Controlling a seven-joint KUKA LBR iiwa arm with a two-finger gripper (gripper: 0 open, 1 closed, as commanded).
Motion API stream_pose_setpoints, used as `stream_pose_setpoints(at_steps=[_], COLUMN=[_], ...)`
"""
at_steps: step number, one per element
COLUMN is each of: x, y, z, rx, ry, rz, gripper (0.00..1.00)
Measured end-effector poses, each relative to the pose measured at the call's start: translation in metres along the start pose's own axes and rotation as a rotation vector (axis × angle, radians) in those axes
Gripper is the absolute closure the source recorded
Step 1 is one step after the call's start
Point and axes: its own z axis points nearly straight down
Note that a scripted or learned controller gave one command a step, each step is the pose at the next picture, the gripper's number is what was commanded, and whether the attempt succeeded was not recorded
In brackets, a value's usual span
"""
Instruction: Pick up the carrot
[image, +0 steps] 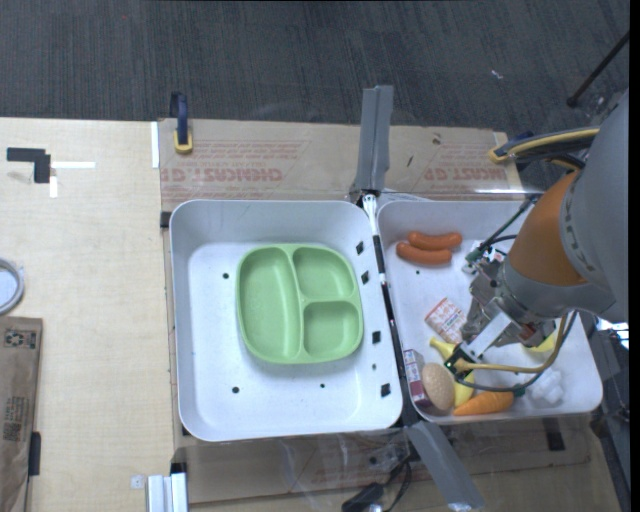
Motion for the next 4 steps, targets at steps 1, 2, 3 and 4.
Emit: stream_pose_setpoints(at_steps=[1,2,3,4], x=[0.002,0.002,0.002,0.002], y=[-0.022,-0.022,-0.021,-0.021], z=[-0.086,-0.094,-0.101,-0.109], rx=[0.002,0.004,0.006,0.008], ry=[-0.009,-0.015,-0.02,-0.025], rz=[0.434,0.43,0.425,0.421], gripper=[1.0,1.0,1.0,1.0])
